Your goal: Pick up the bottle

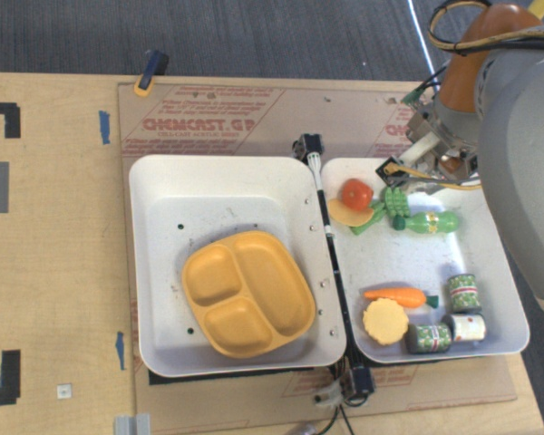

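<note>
Camera view: arm (517, 143) leans over bin (392, 261), near bottle (431, 223).

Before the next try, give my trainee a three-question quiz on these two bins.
1. True or false: the yellow divided plastic plate lies in the left white bin.
2. Which lies closest to the orange toy carrot? A. red toy tomato B. round yellow biscuit C. the plate
3. Fill the gap: the green plastic bottle lies on its ____.

Key: 1 true; 2 B; 3 side.
</note>
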Controlling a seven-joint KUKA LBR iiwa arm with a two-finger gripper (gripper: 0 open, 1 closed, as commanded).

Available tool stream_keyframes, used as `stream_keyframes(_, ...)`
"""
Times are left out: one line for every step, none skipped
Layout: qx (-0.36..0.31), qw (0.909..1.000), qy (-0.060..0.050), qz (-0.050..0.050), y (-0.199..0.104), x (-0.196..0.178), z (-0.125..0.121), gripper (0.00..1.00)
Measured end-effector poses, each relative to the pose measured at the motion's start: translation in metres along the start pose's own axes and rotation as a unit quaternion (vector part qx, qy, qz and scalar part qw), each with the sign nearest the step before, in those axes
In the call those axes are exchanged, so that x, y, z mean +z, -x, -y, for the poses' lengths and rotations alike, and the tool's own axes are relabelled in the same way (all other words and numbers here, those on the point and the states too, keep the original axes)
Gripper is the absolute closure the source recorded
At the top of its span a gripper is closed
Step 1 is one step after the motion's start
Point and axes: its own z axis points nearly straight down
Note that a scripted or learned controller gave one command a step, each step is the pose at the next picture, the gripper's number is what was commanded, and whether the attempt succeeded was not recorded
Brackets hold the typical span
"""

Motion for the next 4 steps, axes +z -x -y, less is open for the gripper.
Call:
stream_keyframes(-0.196,0.9807,-0.001,0.0,0.036,-0.022,0.056,1.0)
stream_keyframes(-0.297,0.9548,-0.001,0.0,0.087,-0.022,0.12,1.0)
stream_keyframes(-0.302,0.9532,0.003,-0.001,0.163,0.036,0.077,1.0)
stream_keyframes(-0.164,0.9864,0.001,-0.001,0.172,-0.046,0.063,1.0)
